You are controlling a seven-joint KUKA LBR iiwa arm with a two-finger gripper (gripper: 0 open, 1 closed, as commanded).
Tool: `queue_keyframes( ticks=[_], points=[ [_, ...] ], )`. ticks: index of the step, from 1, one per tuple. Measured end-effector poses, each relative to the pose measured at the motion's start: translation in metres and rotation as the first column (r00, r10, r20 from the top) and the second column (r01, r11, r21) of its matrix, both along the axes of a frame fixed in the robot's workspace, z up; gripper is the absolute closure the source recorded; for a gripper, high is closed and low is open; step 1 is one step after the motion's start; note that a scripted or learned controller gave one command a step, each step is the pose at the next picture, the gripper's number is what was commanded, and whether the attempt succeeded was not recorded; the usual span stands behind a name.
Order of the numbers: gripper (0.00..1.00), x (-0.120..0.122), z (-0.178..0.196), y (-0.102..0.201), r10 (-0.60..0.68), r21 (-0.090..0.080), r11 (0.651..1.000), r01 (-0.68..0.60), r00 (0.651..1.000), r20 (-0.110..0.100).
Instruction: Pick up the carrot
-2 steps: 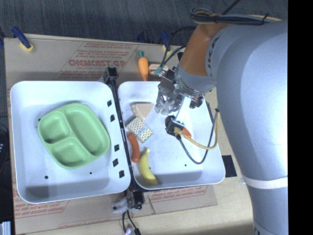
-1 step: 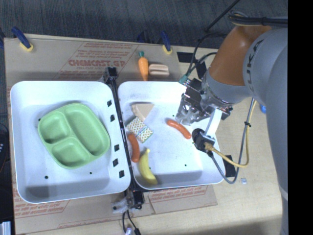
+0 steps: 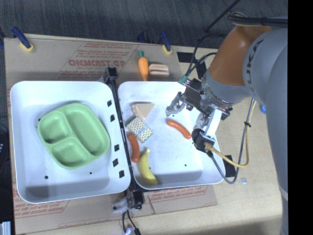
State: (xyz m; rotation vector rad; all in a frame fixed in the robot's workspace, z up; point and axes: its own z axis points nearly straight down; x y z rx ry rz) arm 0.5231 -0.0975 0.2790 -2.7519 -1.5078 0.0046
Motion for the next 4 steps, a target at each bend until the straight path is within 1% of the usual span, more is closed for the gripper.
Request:
queue_keyframes(
  ticks=[1,2,3,4],
  points=[
    [0.0,-0.047,-0.035,0.07,-0.145,-0.001,0.989,0.145,0.989,-0.002],
    [0.0,0.023,-0.088,0.118,-0.377,-0.002,0.926,0.377,0.926,-0.002],
    [0.0,0.034,-0.088,0.087,-0.613,-0.003,0.79,0.613,0.79,-0.001],
    [0.0,0.04,-0.047,0.107,-0.705,-0.003,0.709,0.705,0.709,0.0]
  ],
)
